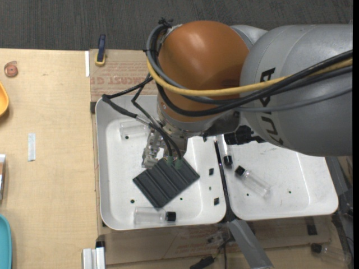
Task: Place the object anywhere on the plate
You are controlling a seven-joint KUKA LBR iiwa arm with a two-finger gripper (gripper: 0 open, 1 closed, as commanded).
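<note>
Two shallow white bins sit side by side, and the work is in the left bin (106,167), where a dark ribbed slab, which I take to be the plate (166,182), lies at a slant near the middle of the floor; the gripper (152,154) hangs just over the plate's upper left corner, under the arm's orange band (202,60), and whether it is closed on anything I cannot tell, since the parts there are pale, blurred and tangled with cables; nothing lies on the plate's ribbed face. Several clear vials are the likely candidates for the object: one lies near the left bin's upper wall (128,130), one rests along its lower wall (152,214) just below the plate, and one with a dark cap lies in the right bin (253,181); which of them the task means is not evident. My judgement is that the arm is either arriving at the plate with something small and clear, or is between picks, so the step in hand is the approach to the plate, with the placing not yet done; if it does carry a vial, the next move calls for a short shift toward the slab's centre and a low release, because a round vial could roll along the ribs and off the edge.
</note>
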